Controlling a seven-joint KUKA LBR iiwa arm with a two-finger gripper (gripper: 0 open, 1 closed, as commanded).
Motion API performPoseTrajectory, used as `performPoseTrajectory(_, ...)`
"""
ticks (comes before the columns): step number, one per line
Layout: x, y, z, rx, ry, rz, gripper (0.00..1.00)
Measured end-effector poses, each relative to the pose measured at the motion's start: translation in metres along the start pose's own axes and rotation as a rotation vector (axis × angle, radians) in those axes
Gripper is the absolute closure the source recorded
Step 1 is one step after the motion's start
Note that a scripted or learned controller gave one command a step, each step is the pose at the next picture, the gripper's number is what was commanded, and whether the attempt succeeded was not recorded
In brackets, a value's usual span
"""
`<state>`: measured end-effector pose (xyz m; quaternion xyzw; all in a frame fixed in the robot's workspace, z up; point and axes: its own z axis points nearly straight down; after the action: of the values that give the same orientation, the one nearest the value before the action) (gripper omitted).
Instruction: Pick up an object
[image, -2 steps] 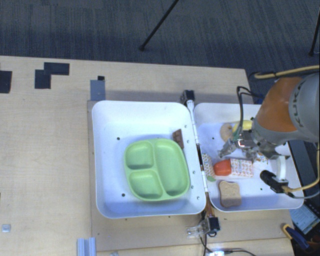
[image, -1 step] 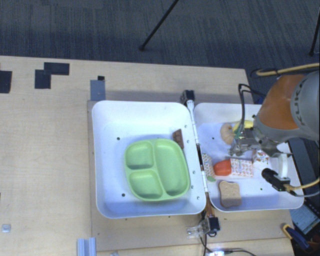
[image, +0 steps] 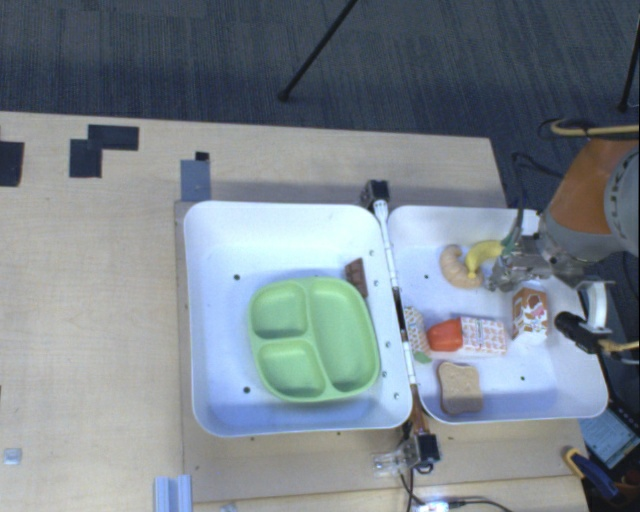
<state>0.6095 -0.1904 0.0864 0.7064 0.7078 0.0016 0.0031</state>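
Reaching in from the right, the arm (image: 600, 200) hangs its end effector (image: 512, 268) over the right bin (image: 590, 400); finger state unclear.

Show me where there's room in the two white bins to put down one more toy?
The left bin has bare floor along its far side, behind the green divided plate, and down its left wall. The right bin is crowded: croissant, banana, orange piece, bread slice and the gripper. A small patch lies right of the bread.

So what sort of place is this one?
Probably a robotics lab bench: two white bins side by side on a wooden bench, toy food and a green divided plate inside, a tripod leg on carpet.
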Motion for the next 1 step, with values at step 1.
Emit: performPoseTrajectory(1, 0.001, -0.0007, 0.0011, 0.003, 0.002, -0.001, 0.0)
